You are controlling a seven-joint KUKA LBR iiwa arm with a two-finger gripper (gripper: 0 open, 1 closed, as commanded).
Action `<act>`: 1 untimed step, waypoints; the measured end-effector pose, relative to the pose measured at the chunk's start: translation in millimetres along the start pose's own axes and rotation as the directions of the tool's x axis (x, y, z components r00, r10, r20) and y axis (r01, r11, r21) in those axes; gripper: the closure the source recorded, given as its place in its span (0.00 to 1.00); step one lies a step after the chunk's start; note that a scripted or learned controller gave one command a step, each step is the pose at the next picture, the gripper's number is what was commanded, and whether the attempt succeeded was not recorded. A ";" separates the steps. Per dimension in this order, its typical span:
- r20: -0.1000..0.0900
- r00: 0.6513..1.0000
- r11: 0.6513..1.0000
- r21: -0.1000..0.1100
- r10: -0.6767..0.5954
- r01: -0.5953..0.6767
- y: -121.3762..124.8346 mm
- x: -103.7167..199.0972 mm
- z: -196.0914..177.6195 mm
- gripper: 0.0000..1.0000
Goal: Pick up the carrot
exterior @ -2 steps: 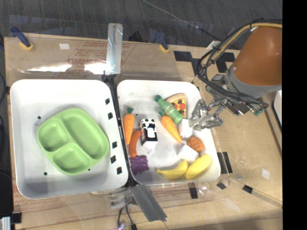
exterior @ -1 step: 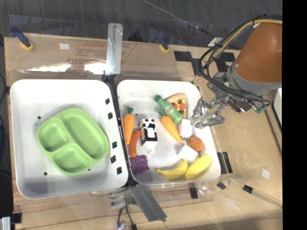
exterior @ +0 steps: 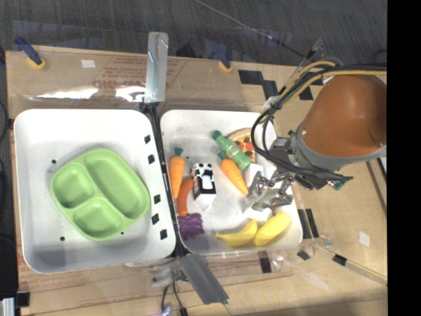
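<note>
Metal gripper hangs over the right bin, its shiny fingers spread and holding nothing. Just left of it lies a tapered orange carrot, glossy, tilted beside a green bottle. A second carrot lies near the bin's left wall, above purple grapes.

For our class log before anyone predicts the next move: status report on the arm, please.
Gripper low in right bin, holding nothing seen. Nearest carrot lies just left of it, untouched. Green bottle touches the carrot's top; bananas lie below the gripper.
</note>
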State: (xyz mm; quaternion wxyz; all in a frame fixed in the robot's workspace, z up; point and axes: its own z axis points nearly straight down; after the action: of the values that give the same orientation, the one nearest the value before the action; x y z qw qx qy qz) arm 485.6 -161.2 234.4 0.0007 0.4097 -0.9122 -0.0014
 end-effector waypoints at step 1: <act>0.001 1.000 1.000 0.003 -0.006 0.006 -0.2 -2.5 -10.9 1.00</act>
State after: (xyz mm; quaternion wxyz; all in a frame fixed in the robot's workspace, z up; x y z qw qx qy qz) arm 487.5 -159.5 245.3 -0.0005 0.4125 -0.9110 -0.0005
